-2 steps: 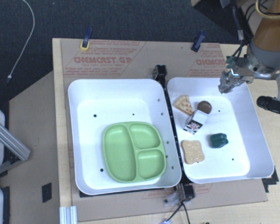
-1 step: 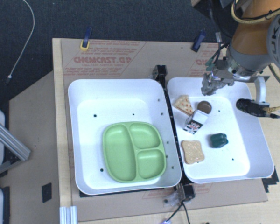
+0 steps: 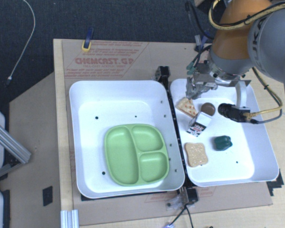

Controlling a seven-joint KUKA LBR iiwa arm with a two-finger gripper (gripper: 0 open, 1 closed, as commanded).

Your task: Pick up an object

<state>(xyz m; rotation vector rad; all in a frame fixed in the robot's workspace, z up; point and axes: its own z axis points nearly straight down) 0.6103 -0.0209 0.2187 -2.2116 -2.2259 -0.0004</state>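
The grey arm with its orange band reached in from the right and hung over the right bin [image 3: 256, 172], its gripper [image 3: 195, 90] lowered to the bin's upper left part. The gripper's tip stood just above a tan cracker-like wedge [image 3: 187, 107] that lay close to the bin's left wall; whether they touched could not be told. Whether the jaws were open or closed could not be told either, as the tip was too small and too dark to read, and nothing could be seen held between them.

Just right of the wedge lay a small brown round piece [image 3: 208, 109]. Below these two sat a small white and black packet [image 3: 198, 125], tilted. Farther right, near the middle of the bin, lay a dark green lump [image 3: 223, 143], apart from the rest. Toward the bin's lower left lay a tan slice of toast [image 3: 196, 154], flat on the floor. A black cylindrical part [image 3: 232, 112] with a yellow cable hung off the arm over the bin's upper right.

The left bin [image 3: 85, 103] held a light green divided plate [image 3: 136, 154] with three compartments, lying flat in its lower half. Both bins stood on a cardboard sheet [image 3: 109, 56] printed with red lettering
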